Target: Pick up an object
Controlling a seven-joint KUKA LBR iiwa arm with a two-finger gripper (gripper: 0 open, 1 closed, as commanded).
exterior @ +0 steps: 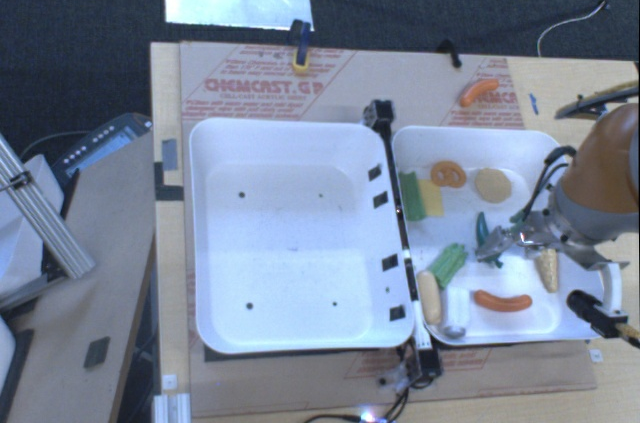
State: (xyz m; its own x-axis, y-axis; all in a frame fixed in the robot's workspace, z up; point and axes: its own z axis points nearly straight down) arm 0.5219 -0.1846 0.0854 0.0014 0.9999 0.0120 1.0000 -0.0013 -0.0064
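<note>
**Small toy foods in the right bin, pincer low among them**

We see the arm reaching in from the right, its pincer low over the right bin. Whether the pincer is released or clenched we cannot tell; the metal parts blur into one another, and nothing shows plainly between them.

The candidates all lie in that bin. Nearest the pincer is a dark green piece, just beside or touching its tip. A lighter green pod lies a little lower left, a red sausage sits near the front wall, and a corn cob lies partly under the wrist. Further back are an orange ring, a pale round biscuit and a yellow-and-green block. A pale banana-like piece rests along the left wall. The left bin holds nothing for us here.

We judge these to be light plastic play foods: stiff, smooth, and likely slippery. The rounded ones could roll or squirt out of a squeeze. For the sausage or pod, we would close across the narrow middle, at right angles to its length. The dark green piece looks thin and irregular, so a grip there seems less sure. Pieces hugging a wall leave little room for one finger.
</note>
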